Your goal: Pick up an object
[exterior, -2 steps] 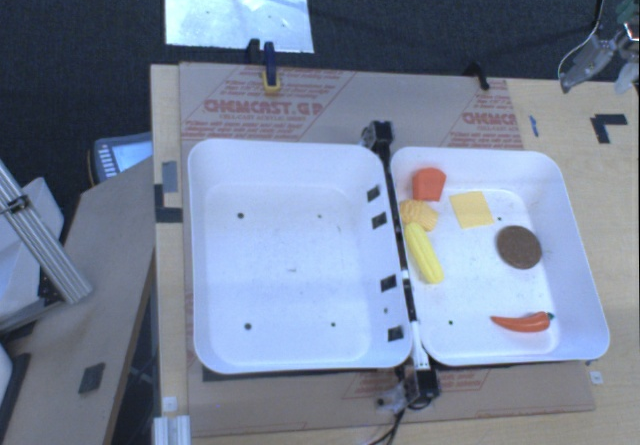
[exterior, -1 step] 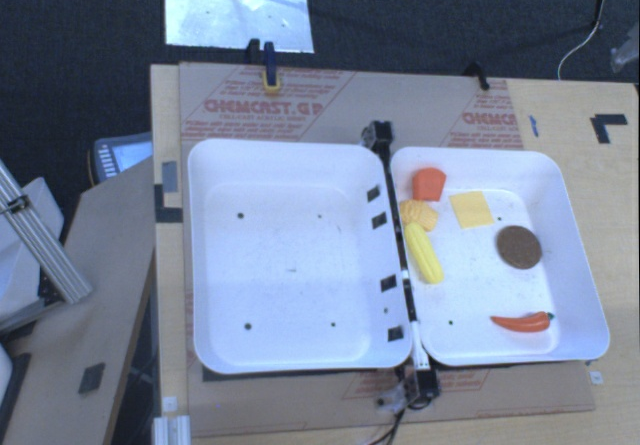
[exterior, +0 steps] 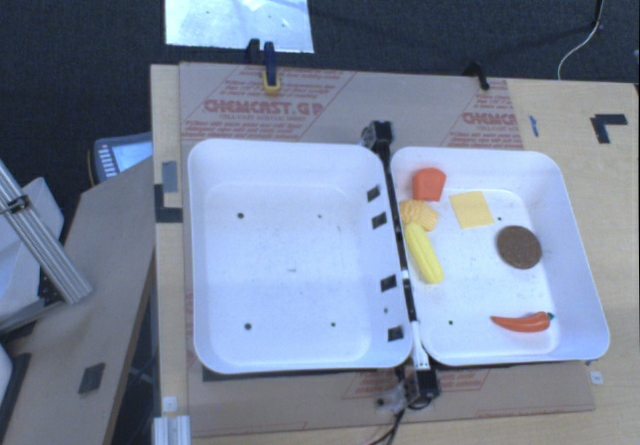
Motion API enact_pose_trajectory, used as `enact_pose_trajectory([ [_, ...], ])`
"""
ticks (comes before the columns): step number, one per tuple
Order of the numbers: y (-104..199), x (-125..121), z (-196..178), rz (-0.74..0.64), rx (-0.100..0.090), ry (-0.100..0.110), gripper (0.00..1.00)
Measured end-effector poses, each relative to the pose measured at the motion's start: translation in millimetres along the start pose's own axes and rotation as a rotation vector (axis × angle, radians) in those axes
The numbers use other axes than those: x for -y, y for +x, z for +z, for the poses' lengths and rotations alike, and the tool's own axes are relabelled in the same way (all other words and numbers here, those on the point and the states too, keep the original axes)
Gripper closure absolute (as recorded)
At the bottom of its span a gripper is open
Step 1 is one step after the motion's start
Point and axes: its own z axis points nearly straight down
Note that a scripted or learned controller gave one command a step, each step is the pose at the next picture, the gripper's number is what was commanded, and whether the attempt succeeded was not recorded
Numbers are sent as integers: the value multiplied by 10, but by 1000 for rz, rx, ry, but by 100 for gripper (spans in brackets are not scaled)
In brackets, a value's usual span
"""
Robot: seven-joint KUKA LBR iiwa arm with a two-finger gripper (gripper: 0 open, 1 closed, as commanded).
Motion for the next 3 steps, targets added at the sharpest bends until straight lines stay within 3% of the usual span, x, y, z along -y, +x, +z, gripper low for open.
enact_pose_trajectory([
  [3, 5, -18, -343, -10, 6, -11, 100],
])
